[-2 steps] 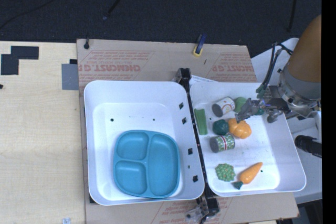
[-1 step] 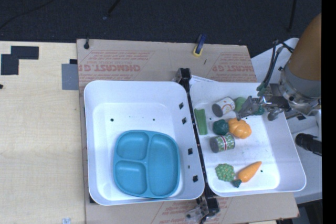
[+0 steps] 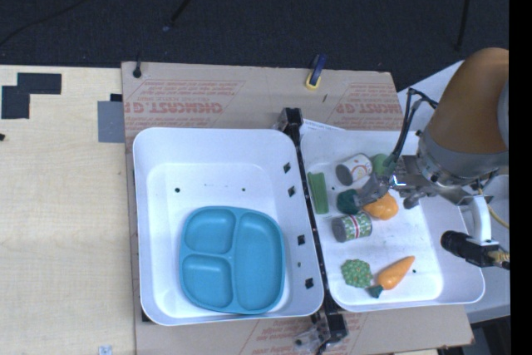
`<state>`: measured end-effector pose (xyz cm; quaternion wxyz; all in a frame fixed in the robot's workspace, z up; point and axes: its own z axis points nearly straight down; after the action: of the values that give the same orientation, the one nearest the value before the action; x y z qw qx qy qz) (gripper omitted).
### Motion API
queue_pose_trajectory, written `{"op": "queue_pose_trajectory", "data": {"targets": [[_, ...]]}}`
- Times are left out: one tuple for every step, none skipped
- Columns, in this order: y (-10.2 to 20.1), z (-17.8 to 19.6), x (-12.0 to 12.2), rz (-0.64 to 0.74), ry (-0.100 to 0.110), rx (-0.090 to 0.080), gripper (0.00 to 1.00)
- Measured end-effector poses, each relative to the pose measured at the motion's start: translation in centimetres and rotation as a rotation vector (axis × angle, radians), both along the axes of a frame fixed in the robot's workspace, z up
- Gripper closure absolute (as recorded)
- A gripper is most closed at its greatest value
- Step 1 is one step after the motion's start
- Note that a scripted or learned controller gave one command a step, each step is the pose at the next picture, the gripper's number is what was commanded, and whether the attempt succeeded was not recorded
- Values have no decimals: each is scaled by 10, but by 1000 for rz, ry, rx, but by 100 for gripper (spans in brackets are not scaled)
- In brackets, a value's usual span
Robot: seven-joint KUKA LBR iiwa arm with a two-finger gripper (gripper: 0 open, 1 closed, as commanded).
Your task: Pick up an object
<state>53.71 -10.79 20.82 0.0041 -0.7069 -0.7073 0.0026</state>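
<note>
The right bin [image 3: 453,283] holds several small items. Among them are a green block [image 3: 317,191], a white can [image 3: 355,169], a dark green piece [image 3: 347,200], an orange fruit [image 3: 383,208], a small labelled can [image 3: 353,226], a broccoli piece [image 3: 356,272] and a carrot [image 3: 396,271]. My gripper [image 3: 381,189] reaches in from the right and hangs low over the orange fruit and the dark green piece. The arm's body hides the bin's right part.
The left bin [image 3: 158,154] holds a blue divided plate [image 3: 232,258]. A black divider [image 3: 301,204] runs between the bins. Both bins rest on cardboard [image 3: 216,100]. A blue and yellow clip [image 3: 315,72] sits at the cardboard's back edge.
</note>
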Motion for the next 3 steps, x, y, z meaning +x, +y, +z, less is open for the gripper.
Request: {"op": "queue_pose_trajectory", "data": {"targets": [[6,-59,8,-1,-2,0,0],[5,-119,-2,-1,-2,-1,0],[4,-120,-2,-5,-8,-1,0]]}}
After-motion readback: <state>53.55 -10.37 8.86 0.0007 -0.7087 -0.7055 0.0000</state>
